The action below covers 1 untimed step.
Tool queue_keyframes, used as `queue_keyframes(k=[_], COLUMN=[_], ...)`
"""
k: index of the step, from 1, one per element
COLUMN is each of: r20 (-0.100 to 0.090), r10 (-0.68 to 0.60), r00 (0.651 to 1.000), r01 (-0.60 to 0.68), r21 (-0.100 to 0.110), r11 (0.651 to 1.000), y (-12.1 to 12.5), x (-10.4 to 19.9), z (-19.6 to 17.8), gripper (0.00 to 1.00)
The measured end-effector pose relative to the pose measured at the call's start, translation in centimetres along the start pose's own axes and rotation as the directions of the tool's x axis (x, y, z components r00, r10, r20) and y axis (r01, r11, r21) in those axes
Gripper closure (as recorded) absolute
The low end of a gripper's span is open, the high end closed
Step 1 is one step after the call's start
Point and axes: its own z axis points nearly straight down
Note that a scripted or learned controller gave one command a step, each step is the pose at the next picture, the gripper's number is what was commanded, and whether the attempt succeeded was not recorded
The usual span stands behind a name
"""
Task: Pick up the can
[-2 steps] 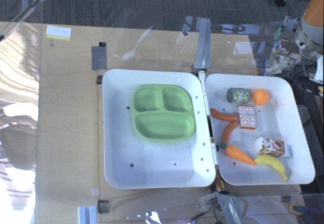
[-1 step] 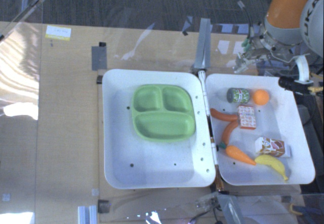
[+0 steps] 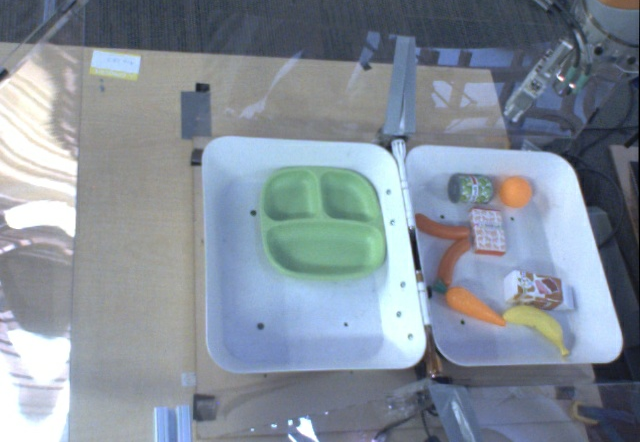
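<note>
Your arm's gripper hangs above the bench's far right corner, outside both bins and well apart from the can; you cannot tell from this slanted view how it is set. The can lies on its side near the far edge of the right bin, toward that bin's inner wall, with an orange ball just beside it on the side of the outer wall. Toward the middle of the same bin you see a small red-and-white carton and two sausages, one lying crosswise below the can, the other running down from it toward the near edge. A carrot sits close to the near inner corner, a banana rests along the near edge, and a brown-and-white pouch lies just above the banana. In the left bin, a green divided tray sits flat, nearer the far edge than the near one.
</note>
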Motion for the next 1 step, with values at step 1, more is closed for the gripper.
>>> queue_keyframes(k=[1], r20=[-0.006], r10=[0.107], r00=[0.994], r01=[-0.107], r21=[0.002], r11=[0.994], y=[8.44], x=[8.31], z=[4.29], gripper=[1.0])
